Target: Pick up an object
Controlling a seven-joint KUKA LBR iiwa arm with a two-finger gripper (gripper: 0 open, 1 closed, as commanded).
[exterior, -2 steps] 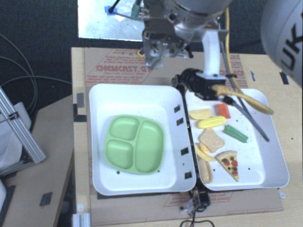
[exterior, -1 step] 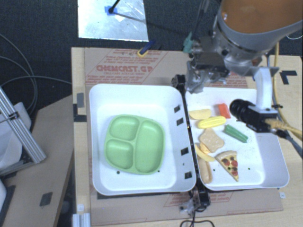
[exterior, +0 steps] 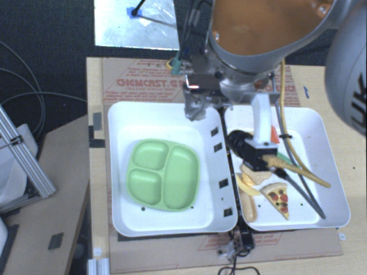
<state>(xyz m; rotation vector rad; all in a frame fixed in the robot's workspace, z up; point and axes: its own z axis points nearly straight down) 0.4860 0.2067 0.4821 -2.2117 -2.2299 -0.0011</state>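
Two shallow white bins (exterior: 166,112) sit below; my gripper (exterior: 195,109), its opening impossible to judge, should descend squarely over the pizza-slice toy (exterior: 278,199).

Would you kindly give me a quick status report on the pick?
Hand over left bin's back right corner, nothing seen in it. Green divided plate in left bin, untouched. Pizza slice and utensils crowd right bin.

Bench (exterior: 69,153) under a brown cardboard sheet (exterior: 143,79) — two white bins, left bin (exterior: 123,125) and right bin (exterior: 321,130), side by side
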